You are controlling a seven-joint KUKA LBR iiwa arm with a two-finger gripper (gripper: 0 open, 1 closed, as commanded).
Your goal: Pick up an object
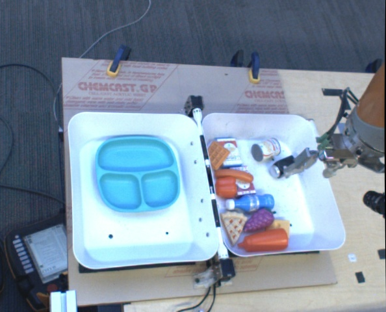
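Gripper (329,160) was seen poised at the right rim of the right bin (323,207), at the end of the grey arm (368,132) that reached in from the right. Whether it was spread or pressed together could not be told (that part was blurred in the slanted view).

Nearest to it, a silver tin can (266,149) was found lying on its side in the upper part of that bin, apart from the gripper. The other objects were gathered along the bin's left wall. A red-and-white carton (230,144) was placed at the top, with an orange waffle (217,155) against it, and orange-red sausages (234,175) were set just below, one above the other. Beneath those a blue bottle (251,203) was laid on its side, its white cap turned left. A bunch of purple grapes (260,220) was set just beside a tan wedge (232,224), with a yellow piece (281,226) at its right. An orange carrot-like object (266,240) was laid along the bottom wall.

In the left bin (82,239) a blue divided plate (138,173) was seated, well apart from the gripper.
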